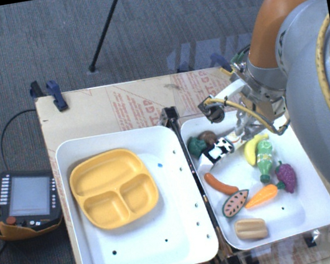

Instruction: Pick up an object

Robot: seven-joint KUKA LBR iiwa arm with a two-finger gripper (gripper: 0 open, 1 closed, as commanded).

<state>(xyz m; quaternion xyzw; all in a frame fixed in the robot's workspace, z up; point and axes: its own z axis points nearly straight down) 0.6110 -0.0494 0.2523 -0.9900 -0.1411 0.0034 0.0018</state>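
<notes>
Landmark for all positions: the black-and-white toy cow (221, 148) in the right bin (321, 211).

Gripper (244, 128) sits low over the far part of the right bin, just right of the cow. Wrist cabling and housing hide the tips; cannot tell whether it is open or closed, and nothing can be seen held.

Right bin contents, relative to the cow:
- dark green toy vegetable (196, 147), just left, apparently touching it; possibly broccoli, too dark to be sure.
- brown rounded piece (207, 136), just behind and left.
- yellow banana (253, 150), just right.
- green bottle-shaped toy (265, 160), right and nearer the camera, against the banana.
- purple grapes (286, 176), further right and forward.
- red-orange sausage (221, 183), directly in front.
- watermelon slice (236, 203), in front, beyond the sausage.
- orange carrot (262, 196), in front and right, touching the watermelon slice.
- tan bread roll (251, 229), farthest forward, near the front wall of the bin.

Left bin (172, 247): yellow three-compartment plate (113, 188), well to the left of the cow.

Off the bench, far left of the cow: teach pendant (26, 203) on the carpet.
</notes>
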